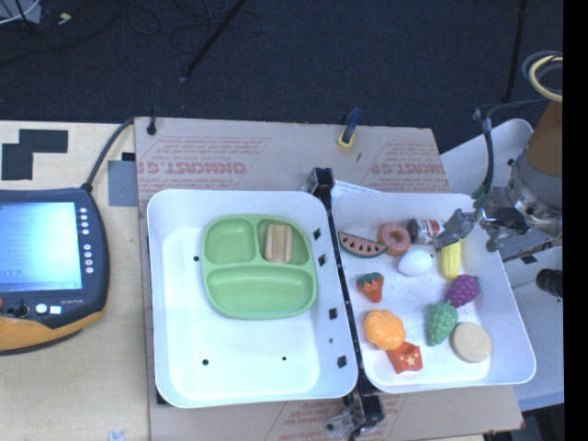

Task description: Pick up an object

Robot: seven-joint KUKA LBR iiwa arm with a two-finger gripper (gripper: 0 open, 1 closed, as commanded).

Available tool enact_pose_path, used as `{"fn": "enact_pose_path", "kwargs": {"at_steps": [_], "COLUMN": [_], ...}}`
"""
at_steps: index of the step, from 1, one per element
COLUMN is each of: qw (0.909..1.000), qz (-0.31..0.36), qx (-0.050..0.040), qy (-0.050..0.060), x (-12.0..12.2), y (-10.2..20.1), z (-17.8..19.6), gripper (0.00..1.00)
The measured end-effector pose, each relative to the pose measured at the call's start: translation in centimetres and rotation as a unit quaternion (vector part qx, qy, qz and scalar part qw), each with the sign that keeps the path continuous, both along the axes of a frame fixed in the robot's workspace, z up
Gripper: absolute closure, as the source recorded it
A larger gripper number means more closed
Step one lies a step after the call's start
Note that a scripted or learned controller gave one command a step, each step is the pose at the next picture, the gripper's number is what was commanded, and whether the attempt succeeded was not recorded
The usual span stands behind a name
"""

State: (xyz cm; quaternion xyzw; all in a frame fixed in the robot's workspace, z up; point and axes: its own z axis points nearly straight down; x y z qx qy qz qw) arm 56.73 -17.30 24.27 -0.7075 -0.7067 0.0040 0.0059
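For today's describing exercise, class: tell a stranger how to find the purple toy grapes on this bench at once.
Find the right-hand white bin, the one crowded with toy food. Along its right side, just below the yellow corn, lie the purple grapes, with the green bunch lower left of them. They are the only purple item, a knobbly cluster unlike the smooth white egg nearby.

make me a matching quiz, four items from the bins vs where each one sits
Items:
1. bread piece
2. watermelon slice
3. purple grapes
4. red cube

Places:
A. right bin, near its front edge
B. in a small compartment of the green tray
C. right bin, beside the central divider, next to the donut
D. right bin, just below the corn

Pairs: 1-B, 2-C, 3-D, 4-A
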Motion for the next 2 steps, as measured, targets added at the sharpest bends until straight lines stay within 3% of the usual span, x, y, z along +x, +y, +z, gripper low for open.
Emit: {"fn": "enact_pose_path", "kwargs": {"at_steps": [1,2], "qw": [1.0,1.0], "qz": [0.001,0.001], "qx": [-0.0014,-0.0007], "qy": [-0.006,-0.004], "x": [0.2,0.5], "y": [0.0,-0.7], "z": [0.7,-5.1], "gripper": [0.0,0.0]}}
